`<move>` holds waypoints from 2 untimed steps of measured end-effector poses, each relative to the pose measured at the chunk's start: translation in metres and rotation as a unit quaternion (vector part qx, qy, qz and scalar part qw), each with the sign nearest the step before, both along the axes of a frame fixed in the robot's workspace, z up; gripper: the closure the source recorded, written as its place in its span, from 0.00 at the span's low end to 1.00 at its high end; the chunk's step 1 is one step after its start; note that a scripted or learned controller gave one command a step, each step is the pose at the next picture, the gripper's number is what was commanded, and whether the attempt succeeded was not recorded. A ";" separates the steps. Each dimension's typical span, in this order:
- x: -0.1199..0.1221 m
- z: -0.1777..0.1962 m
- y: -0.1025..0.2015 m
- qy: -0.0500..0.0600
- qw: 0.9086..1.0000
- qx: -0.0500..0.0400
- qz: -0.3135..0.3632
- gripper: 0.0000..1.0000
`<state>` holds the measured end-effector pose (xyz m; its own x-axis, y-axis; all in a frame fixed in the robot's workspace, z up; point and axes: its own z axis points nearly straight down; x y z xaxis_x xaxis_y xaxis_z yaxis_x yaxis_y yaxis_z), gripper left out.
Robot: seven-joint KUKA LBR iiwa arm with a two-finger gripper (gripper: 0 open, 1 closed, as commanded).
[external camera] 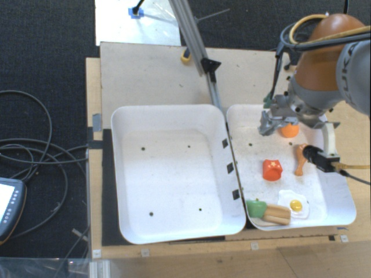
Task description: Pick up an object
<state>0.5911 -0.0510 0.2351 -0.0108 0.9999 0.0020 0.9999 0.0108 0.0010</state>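
- The grey metal end effector [272, 122] hangs low in the right white plastic bin [342, 204]; I cannot tell its grip.
- A small round orange object [289, 131] lies just beside it.

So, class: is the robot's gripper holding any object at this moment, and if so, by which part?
It cannot be told. The gripper sits low in the right-hand white bin, right beside the small round orange toy, but no object is visibly between its grasping parts.
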 end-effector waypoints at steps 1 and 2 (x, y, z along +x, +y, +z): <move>0.008 0.010 0.051 -0.001 1.000 0.000 0.000 1.00; 0.010 0.015 0.104 0.000 1.000 0.000 0.000 1.00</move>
